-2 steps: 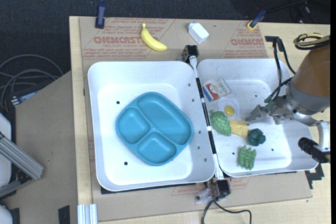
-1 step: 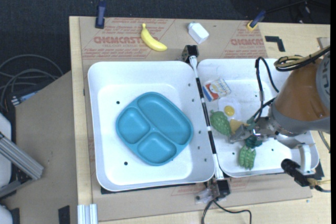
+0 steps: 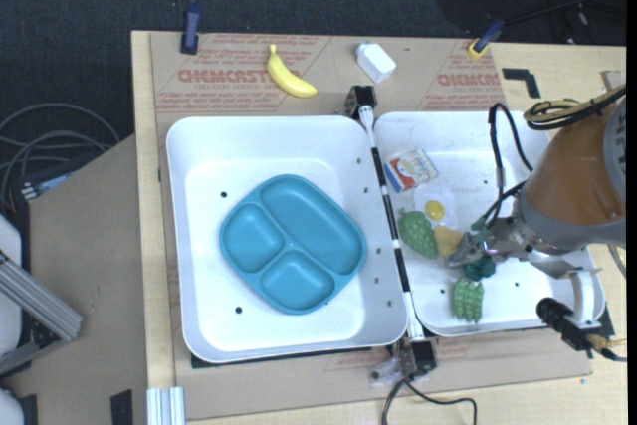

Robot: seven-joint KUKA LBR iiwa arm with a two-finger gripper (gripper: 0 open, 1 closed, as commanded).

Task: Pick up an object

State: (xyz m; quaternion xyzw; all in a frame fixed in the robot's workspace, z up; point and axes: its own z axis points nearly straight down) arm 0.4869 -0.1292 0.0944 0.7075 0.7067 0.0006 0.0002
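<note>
In the right bin (image 3: 518, 139) my gripper (image 3: 476, 254) is low down, near the bin's middle front. Several small objects lie around it: a green bumpy toy (image 3: 419, 235) to its left, a second green toy (image 3: 467, 299) just below it, a small yellow piece (image 3: 435, 210) and a red, white and blue packet (image 3: 409, 168) further back. A dark teal object (image 3: 482, 266) sits right at the fingertips; whether it is gripped is unclear. The arm's orange band (image 3: 577, 176) rises to the right.
The left bin (image 3: 199, 154) holds a blue divided tray (image 3: 291, 242). Behind the bins, on the cardboard, lie a yellow banana (image 3: 288, 75) and a white block (image 3: 376, 62). A black cable (image 3: 503, 149) loops over the right bin beside the arm.
</note>
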